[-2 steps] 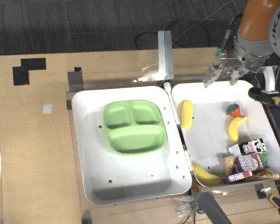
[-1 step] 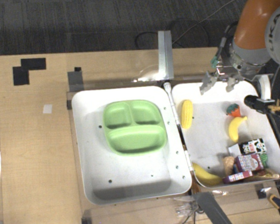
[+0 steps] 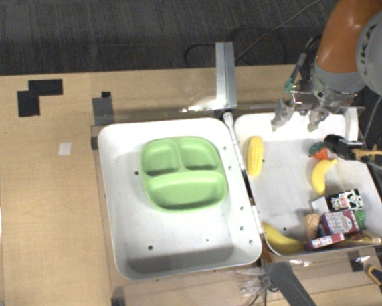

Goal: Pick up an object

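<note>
Camera view: yellow corn cob (image 3: 254, 156), ridged, lying lengthwise

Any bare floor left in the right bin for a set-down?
Yes: the middle of the right white bin, between the yellow corn cob and the small yellow banana. Its near right corner is crowded with small printed cartons.

Two white bins sit side by side on the desk (image 3: 42, 217). The left bin (image 3: 130, 249) holds a green divided tray (image 3: 181, 172). The right bin (image 3: 284, 173) holds a corn cob (image 3: 254, 155) near its left wall, a banana (image 3: 320, 175), another banana (image 3: 281, 239) at the front, and small cartons (image 3: 339, 222) (labels too small to read). The hand (image 3: 300, 116) hovers over the right bin's far edge, its fingers spread and gripping nothing.
</note>
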Robot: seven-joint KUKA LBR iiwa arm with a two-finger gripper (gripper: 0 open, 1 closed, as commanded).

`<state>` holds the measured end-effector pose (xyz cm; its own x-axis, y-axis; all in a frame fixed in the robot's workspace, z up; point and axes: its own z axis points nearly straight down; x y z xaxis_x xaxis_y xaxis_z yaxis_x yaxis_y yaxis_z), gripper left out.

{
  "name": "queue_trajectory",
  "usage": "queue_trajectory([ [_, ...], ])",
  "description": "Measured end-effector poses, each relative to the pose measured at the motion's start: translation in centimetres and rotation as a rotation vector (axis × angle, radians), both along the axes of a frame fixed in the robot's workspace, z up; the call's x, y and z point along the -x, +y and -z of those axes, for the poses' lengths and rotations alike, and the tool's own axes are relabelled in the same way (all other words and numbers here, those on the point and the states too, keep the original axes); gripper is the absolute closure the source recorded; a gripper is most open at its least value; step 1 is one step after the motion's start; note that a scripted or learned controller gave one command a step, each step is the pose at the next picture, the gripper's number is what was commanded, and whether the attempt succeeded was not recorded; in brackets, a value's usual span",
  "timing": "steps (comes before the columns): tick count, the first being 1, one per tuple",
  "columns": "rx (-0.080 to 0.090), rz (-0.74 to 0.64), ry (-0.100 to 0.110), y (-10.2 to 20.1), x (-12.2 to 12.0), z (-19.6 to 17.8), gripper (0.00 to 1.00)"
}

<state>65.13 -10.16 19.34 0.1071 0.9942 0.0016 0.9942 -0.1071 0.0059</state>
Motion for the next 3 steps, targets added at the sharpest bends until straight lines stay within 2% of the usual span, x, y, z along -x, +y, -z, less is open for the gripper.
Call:
queue_trajectory([
  [1, 0.002, -0.22, 0.0, 1.6, -1.9, 9.3, 0.0],
  [2, 0.003, -0.28, -0.006, 0.7, 1.9, 10.4, 0.0],
  [3, 0.002, -0.28, -0.016, 0.9, 1.6, 9.0, 1.0],
])
